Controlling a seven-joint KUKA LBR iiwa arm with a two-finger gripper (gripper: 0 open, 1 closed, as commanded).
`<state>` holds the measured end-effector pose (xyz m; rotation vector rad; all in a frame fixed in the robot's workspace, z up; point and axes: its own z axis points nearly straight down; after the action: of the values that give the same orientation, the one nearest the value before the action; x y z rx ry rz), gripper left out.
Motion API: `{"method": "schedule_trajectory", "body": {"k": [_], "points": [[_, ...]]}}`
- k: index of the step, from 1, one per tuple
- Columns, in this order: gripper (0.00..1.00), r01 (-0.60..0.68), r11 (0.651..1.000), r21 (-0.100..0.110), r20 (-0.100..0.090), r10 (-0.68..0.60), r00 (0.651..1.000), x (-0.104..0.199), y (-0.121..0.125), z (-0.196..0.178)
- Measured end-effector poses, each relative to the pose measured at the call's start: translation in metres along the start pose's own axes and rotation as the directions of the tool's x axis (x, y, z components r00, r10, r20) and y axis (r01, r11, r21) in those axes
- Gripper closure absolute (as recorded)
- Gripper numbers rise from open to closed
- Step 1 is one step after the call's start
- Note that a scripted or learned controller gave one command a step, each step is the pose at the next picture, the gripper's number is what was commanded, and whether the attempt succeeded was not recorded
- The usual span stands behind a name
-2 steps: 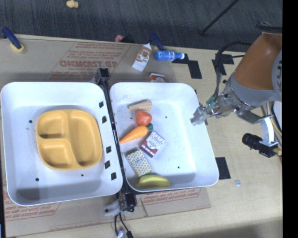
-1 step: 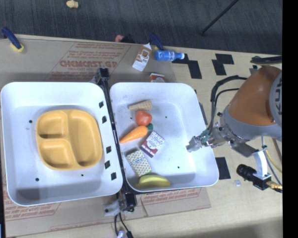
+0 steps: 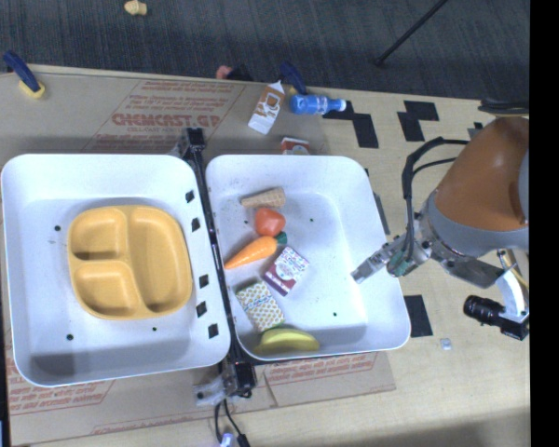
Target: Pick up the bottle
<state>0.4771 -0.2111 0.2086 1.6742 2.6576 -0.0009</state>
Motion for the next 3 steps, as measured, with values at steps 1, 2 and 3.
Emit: {"method": "schedule_trajectory", "body": {"k": [1,2,3], "points": [[1.00,0.308,0.951,0.000,0.001,-0.308,0.951,-0.0001,0.0001,-0.0215],[1.00,0.631,0.776,0.000,0.000,-0.631,0.776,0.0000,0.0000,-0.0231],[1.00,0.813,0.583,0.000,-0.002,-0.813,0.583,0.0003,0.0000,-0.0197]]}}
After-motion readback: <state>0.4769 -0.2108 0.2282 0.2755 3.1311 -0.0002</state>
